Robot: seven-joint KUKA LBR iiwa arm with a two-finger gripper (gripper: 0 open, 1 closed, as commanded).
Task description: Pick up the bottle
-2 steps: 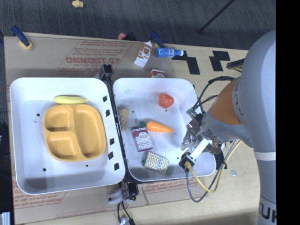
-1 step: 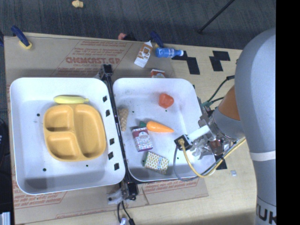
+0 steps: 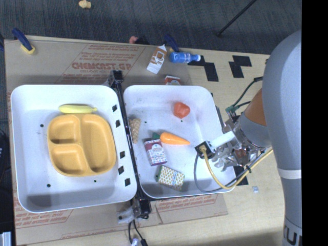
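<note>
From above, the bottle (image 3: 183,57) lies on its side on the table (image 3: 102,55), outside both bins, just beyond the right bin (image 3: 218,114). The claw (image 3: 225,155) hangs over that bin's right rim, well apart from it; whether it is apart or together I cannot tell. The carrot (image 3: 175,139) lies inside the right bin.

Light even, bright, diffuse overhead. White bins (image 3: 23,137) near blown out, little surface detail. Soft shadow along near inner walls of both bins and under yellow tray (image 3: 82,143). Arm (image 3: 287,117) at right large, soft, out of focus. Overall resolution low, small labels unreadable. Dark floor (image 3: 154,9) dim.
</note>
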